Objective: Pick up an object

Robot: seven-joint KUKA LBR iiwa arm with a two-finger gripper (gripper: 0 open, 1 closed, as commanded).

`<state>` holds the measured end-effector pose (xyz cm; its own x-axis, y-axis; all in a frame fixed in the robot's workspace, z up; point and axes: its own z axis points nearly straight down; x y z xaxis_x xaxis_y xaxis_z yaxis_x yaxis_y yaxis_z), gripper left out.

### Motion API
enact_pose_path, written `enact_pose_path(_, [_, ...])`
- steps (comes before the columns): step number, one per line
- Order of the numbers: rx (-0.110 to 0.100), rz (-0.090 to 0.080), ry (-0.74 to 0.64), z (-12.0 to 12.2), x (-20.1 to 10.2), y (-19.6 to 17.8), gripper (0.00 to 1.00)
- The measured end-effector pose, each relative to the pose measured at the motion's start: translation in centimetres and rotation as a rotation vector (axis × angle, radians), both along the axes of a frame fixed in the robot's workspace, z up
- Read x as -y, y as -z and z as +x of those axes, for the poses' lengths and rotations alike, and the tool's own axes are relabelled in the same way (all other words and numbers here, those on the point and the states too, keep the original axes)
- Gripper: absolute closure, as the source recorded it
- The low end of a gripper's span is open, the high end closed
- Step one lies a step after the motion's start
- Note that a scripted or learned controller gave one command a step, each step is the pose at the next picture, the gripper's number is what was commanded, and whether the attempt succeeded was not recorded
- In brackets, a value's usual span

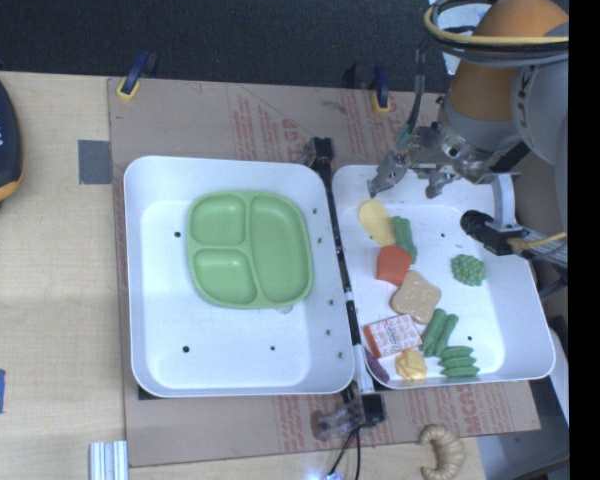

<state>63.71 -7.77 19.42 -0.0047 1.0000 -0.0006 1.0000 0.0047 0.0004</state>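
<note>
The right bin's (520, 298) far-right part lies bare, giving room around the lone green cluster (468, 269). Along its left wall 8 or so toy foods crowd together, from the yellow piece (376, 221) down to the green pods (458, 360). A green divided plate (250, 249) takes the left bin's (150, 298) middle.

The arm (525, 68) is mostly grey metal, with a fat rounded orange band sitting above the wrist. A couple of cables, one yellowish and one black, loop around the top of that orange part. Down at the end is a silvery gripper (412, 176) with dark bits of hardware.
</note>
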Motion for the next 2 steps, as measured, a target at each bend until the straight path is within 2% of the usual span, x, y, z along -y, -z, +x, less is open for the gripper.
enact_pose_path(1, [0.000, -0.001, 0.002, 2.0, 1.5, 1.6, 0.00])
enact_pose_path(2, [-0.005, 0.000, 0.001, 1.9, 3.1, 3.9, 0.00])
